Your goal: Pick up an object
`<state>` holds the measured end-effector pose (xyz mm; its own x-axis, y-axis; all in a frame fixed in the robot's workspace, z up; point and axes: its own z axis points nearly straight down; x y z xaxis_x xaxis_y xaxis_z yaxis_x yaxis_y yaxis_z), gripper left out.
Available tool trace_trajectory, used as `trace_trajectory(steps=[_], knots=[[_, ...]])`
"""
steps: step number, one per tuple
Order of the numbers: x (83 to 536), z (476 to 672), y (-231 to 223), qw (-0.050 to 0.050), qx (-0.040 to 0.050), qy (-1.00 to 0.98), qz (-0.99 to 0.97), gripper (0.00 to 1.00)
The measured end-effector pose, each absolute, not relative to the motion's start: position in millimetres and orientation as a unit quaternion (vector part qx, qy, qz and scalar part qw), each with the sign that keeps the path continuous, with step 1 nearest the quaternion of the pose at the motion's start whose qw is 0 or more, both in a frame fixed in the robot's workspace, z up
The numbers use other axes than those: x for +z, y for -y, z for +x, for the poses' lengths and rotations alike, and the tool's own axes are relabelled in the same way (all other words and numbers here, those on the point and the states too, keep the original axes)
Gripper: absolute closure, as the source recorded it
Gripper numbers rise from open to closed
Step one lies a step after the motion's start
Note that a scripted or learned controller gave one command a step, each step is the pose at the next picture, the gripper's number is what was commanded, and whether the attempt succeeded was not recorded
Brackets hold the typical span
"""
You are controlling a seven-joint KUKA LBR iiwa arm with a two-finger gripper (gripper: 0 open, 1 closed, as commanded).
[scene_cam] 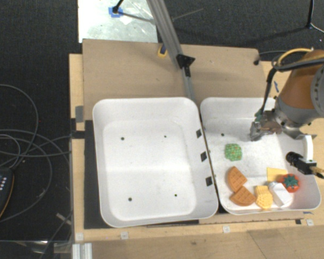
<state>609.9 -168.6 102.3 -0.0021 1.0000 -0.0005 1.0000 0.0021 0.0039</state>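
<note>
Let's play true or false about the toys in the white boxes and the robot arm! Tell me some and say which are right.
1. The green ball lies in the right bin. True.
2. The gripper is above the left bin. False: it is over the right bin.
3. The two orange waffles sit in the left bin. False: they lie in the right bin.
4. The yellow wedge lies near the red toy. True.

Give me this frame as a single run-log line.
tool: over right bin, nothing seen held | nearest: green bumpy ball, apart | other items: near corner of right bin | pick: not yet done
</note>
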Motion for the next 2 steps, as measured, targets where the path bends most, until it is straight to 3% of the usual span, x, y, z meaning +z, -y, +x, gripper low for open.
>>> trace_trajectory(steps=[2], knots=[[225,612.1,168,0.004,0.0022,-0.709,0.705,1.0]])
